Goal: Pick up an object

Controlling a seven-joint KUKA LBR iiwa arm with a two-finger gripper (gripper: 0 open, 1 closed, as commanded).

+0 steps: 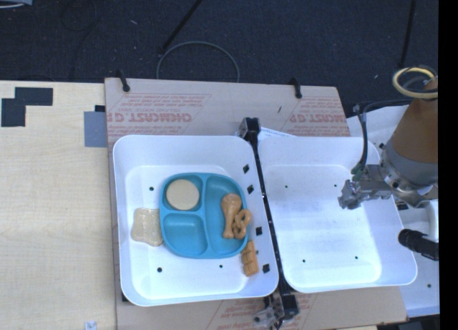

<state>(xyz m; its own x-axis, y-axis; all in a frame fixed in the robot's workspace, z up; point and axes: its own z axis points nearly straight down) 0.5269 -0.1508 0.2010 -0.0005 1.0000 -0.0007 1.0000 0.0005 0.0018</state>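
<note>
- Hovering at the right bin's (315, 278) right edge, your gripper (352, 194); you cannot tell its state.
- Blue tray (187, 239) sits mid left bin (136, 278), holding a round biscuit (182, 194).

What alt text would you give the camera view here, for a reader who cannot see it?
A grey arm's gripper hangs over the right white bin, holding nothing visible. The left white bin holds a blue divided tray with a round tan piece and a knobbly tan piece in separate compartments; two more tan pieces lie beside the tray.
</note>
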